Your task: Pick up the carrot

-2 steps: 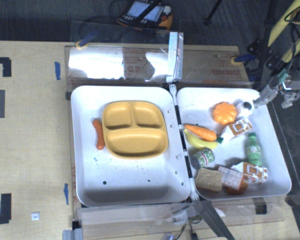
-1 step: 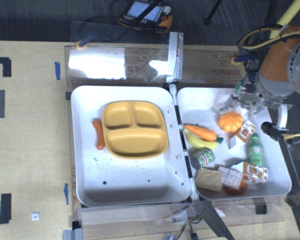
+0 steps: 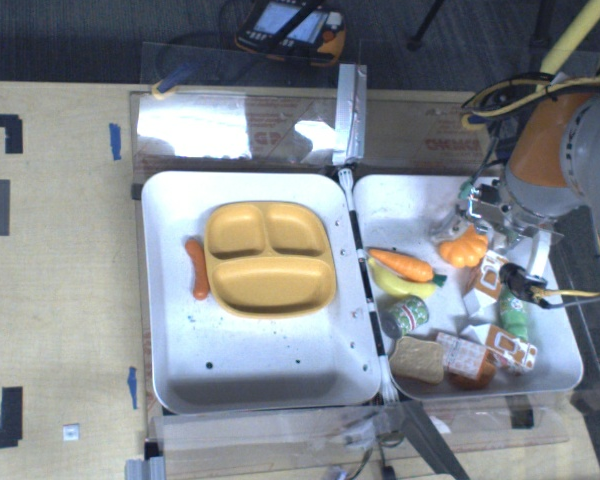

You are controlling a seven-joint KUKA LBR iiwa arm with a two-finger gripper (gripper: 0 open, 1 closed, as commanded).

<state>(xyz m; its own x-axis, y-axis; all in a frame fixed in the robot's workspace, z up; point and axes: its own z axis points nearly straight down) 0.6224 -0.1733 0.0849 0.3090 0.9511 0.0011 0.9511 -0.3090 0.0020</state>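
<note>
The carrot (image 3: pixel 402 264), orange with a green stub at its right end, lies in the left part of the right bin (image 3: pixel 565 363), across a yellow banana (image 3: pixel 400 284). My gripper (image 3: pixel 470 216) hangs over the upper middle of that bin, to the right of and slightly beyond the carrot. A round orange fruit (image 3: pixel 463 250) lies directly below the gripper. Whether the gripper touches the fruit is not clear. Nothing of the carrot is in the gripper.
A green can (image 3: pixel 410 315), a bread slice (image 3: pixel 418 359) and several small cartons (image 3: pixel 500 343) crowd the right bin's near half. The left bin (image 3: pixel 170 358) holds a yellow divided plate (image 3: pixel 270 258) and an orange-red sausage (image 3: pixel 197 268). A metal divider (image 3: pixel 358 258) separates the bins.
</note>
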